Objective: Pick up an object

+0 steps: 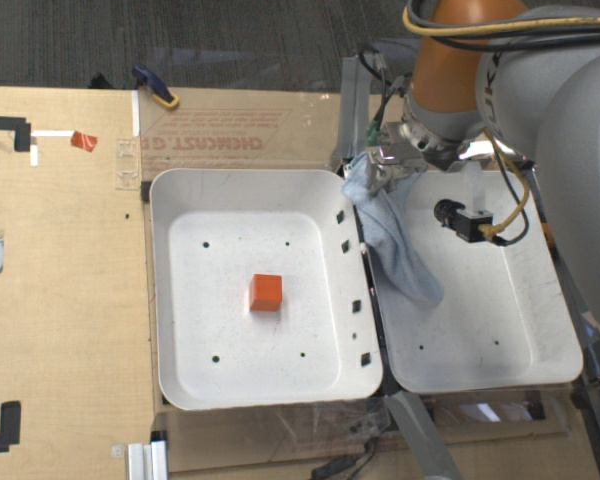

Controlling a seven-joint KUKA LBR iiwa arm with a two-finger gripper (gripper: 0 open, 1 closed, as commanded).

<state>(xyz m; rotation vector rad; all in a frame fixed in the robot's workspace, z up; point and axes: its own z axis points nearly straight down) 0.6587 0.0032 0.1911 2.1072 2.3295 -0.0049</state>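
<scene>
From my station I see the gripper [382,164] low over the back left corner of the right bin [500,358], just where that bin's rim meets the rim of the left bin [180,368]. A pale blue cloth [395,243] hangs from it: the top of the cloth is bunched between the fingers, and the rest trails down along the right bin's left edge, its lower end lying on or just above the bin floor; I cannot tell which. So I judge the gripper closed on the cloth, though only on a small gathered fold. An orange block [266,293] sits alone near the middle of the left bin, well apart from the arm and untouched. My worry is the grip itself. A pinch on a loose fold can slide out as the weight of the hanging part pulls on it, and the cloth would drop back into the bin. The tail also lies close to the shared rims and the small black clips [357,306] along them, so a lift that drifts sideways could snag the fabric there and drag it free. A straight rise, kept away from the divide, looks safest to me.
</scene>
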